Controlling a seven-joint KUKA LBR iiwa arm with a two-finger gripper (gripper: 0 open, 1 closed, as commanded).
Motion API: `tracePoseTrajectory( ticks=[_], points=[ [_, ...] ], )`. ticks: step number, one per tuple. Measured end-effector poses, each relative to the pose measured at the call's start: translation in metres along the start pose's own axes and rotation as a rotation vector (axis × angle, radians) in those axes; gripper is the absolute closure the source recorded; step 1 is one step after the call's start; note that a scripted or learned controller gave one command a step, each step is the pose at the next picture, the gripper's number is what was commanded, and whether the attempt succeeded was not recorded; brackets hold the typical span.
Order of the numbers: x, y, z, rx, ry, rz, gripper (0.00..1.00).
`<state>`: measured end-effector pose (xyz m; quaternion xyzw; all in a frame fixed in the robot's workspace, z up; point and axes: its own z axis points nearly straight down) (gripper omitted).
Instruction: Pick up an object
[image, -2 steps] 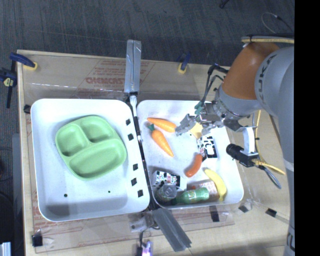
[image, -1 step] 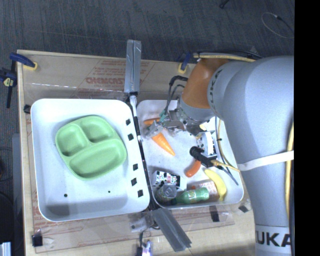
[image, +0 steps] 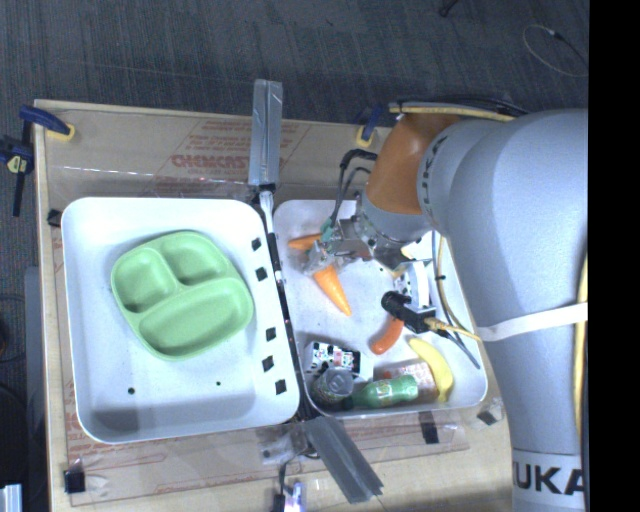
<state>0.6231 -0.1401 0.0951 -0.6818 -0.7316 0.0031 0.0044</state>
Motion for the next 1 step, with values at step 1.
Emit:
tracePoseTrajectory(
  ticks=[1],
  points=[
    [0.0726,0.0214,-0.1792,-0.006,-0.001,0.102,1.00]
  ],
)
